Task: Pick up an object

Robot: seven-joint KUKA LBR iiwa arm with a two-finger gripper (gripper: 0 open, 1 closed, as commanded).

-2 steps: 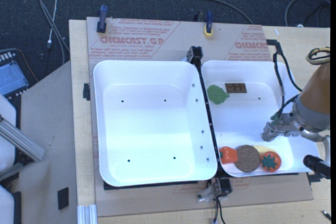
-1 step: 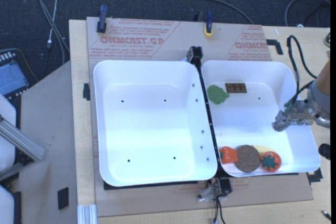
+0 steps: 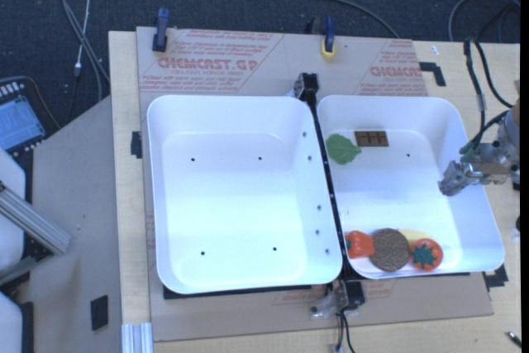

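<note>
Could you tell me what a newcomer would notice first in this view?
The cluster of toy food along the near edge of the right white bin: a brown round cookie-like disc between two red pieces. Farther back lie a green leaf-shaped piece and a brown chocolate bar. The grey tool hovers at that bin's right wall.

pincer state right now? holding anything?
Pincer: at the right edge of the right bin, over the white wall; cannot tell open or shut, and nothing seen held in it.
</note>
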